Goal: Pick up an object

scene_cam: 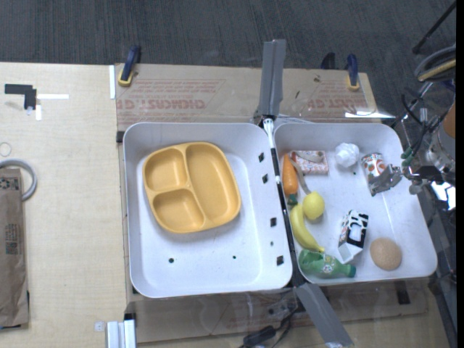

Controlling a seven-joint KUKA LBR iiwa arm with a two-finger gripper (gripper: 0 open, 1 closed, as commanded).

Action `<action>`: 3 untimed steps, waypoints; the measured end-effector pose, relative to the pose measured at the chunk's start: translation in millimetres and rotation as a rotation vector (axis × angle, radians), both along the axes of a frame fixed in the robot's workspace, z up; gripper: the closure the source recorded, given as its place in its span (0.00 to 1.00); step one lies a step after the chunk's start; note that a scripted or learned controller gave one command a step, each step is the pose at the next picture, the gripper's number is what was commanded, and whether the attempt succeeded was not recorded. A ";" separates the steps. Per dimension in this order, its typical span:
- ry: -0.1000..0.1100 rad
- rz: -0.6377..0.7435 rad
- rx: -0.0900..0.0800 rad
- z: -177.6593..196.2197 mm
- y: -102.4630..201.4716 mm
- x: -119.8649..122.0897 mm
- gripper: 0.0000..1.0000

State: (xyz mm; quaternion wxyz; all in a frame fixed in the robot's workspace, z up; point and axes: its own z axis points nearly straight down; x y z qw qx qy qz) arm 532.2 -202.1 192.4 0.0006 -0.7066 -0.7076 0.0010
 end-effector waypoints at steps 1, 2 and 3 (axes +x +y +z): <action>0.002 -0.244 0.001 -18.6 22.8 -17.9 0.00; 0.002 -0.321 0.000 -101.7 83.2 -55.8 0.00; 0.003 -0.201 0.000 -102.3 91.2 -56.2 0.00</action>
